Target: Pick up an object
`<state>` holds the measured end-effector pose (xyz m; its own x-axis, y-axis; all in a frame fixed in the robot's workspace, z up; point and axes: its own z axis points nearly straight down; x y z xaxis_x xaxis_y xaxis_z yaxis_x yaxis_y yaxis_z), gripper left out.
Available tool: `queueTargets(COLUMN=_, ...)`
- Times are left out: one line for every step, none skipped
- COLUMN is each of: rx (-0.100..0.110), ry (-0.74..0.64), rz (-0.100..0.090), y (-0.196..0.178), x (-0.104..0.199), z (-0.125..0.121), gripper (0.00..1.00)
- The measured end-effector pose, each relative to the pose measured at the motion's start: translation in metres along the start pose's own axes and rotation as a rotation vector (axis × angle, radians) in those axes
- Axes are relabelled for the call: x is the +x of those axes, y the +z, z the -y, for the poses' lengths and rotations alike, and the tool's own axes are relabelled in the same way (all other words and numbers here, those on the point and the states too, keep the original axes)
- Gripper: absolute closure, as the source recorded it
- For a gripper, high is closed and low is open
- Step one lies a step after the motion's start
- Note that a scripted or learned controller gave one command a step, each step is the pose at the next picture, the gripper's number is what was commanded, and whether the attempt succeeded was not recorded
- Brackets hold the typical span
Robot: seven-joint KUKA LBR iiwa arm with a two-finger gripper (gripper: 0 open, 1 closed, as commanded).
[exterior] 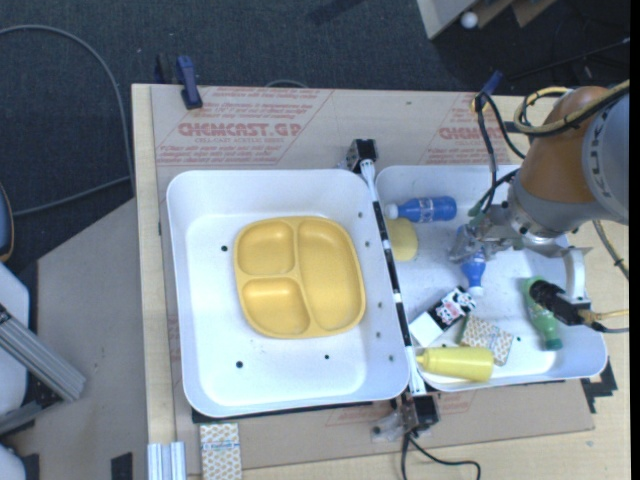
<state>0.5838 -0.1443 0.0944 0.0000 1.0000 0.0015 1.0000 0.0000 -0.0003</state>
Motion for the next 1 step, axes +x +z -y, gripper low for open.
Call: queueTargets(rx=-0.001, ry=-0.002, rz=0.001, y=-0.0903, x=0.1054, z=0.0133, gripper=1.0)
